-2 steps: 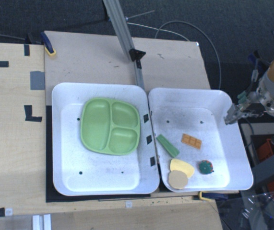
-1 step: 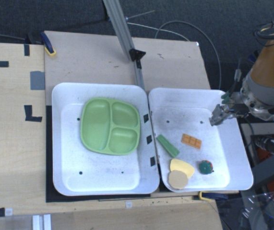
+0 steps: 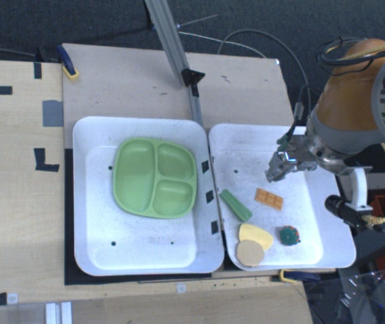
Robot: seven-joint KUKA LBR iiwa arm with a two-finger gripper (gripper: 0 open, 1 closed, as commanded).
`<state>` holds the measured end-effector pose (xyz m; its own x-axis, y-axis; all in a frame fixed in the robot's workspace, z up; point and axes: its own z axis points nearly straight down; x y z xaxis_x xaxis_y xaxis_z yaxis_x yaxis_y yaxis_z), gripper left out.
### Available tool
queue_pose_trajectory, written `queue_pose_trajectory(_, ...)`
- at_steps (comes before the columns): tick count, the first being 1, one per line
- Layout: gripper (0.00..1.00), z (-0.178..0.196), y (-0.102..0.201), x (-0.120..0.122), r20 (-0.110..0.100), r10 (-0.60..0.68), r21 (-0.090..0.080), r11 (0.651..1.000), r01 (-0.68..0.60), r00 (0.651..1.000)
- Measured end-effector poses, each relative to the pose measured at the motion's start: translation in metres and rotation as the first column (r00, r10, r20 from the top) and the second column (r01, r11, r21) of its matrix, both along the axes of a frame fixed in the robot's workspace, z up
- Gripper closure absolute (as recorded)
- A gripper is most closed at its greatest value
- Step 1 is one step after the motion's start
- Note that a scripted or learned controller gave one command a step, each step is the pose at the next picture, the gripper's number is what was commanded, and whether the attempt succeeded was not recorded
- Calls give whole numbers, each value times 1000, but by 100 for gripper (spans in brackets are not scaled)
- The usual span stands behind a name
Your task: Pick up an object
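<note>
**A:** Start with the big things. What is on the desk [image 3: 246, 90]?

**B:** Two white bins side by side. The left bin [image 3: 91, 201] carries a green divided plate [image 3: 155, 178]. The right bin [image 3: 246, 144] has the small things, all toward its near half, and the arm [image 3: 350, 110] reaches in over its far right side.

**A:** And the end effector?

**B:** It hangs over the right bin's upper right part, end effector [image 3: 278, 168], tip aimed down and to the left. Nothing is between the fingers; whether they are spread or pressed together I cannot tell at this size.

**A:** Which thing is nearest?

**B:** The orange cracker [image 3: 269, 198], just below the tip and a touch left, toward the camera. Its long side runs roughly left to right, slightly tilted. It lies flat on the bin floor.

**A:** The rest?

**B:** A green stick [image 3: 236, 205] left of the cracker, slanting from upper left to lower right. A yellow wedge [image 3: 257, 235] touching a tan disc [image 3: 249, 252] near the front wall. A small teal and red ball [image 3: 288, 235] to their right.

**A:** Room around the cracker?

**B:** Bare floor on every side, apart from the stick. I judge a short drop toward the camera would reach it, though so flat a piece may be hard to pinch.
</note>
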<state>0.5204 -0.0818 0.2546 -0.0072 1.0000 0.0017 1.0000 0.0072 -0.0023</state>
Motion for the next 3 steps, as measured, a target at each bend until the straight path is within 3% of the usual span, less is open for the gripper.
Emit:
queue_pose_trajectory(1, 100, 1, 59, 1, 0, 1, 0, 1000, -1, 1000)
queue_pose_trajectory(3, 100, -22, 157, -18, -2, -1, -1, 1000, 1, 1000)
